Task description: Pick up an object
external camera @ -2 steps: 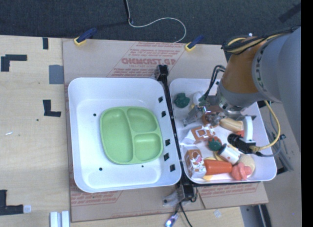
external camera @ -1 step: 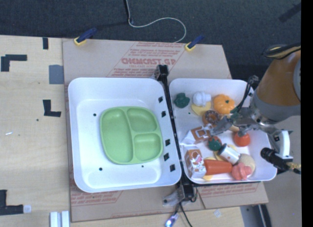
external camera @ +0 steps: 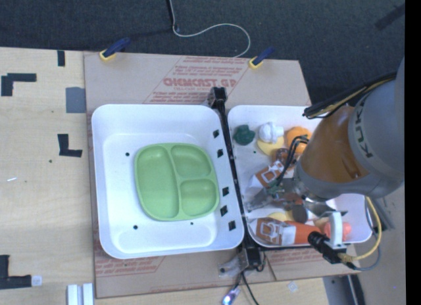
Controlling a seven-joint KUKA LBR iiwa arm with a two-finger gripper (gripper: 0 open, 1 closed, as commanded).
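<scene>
So far nothing looks picked. Nearest the camera, an orange bottle point(external camera: 295, 233) lies along the right bin's point(external camera: 358, 231) front wall. Just beyond it the gripper point(external camera: 276, 194) hangs low over the clutter, and whether it grips anything I cannot tell. Further back sit a small carton point(external camera: 268, 177), a dark green piece point(external camera: 244, 135) and a white piece point(external camera: 267, 131). Leftward, a green divided plate point(external camera: 176, 181) rests in the left bin point(external camera: 118, 119). The grasp and lift appear to remain.

Green divided plate point(external camera: 176, 181): smooth matt plastic. White bins point(external camera: 112, 165): smooth plastic, slight sheen. Bench sheet point(external camera: 197, 80): matt printed cardboard.
</scene>
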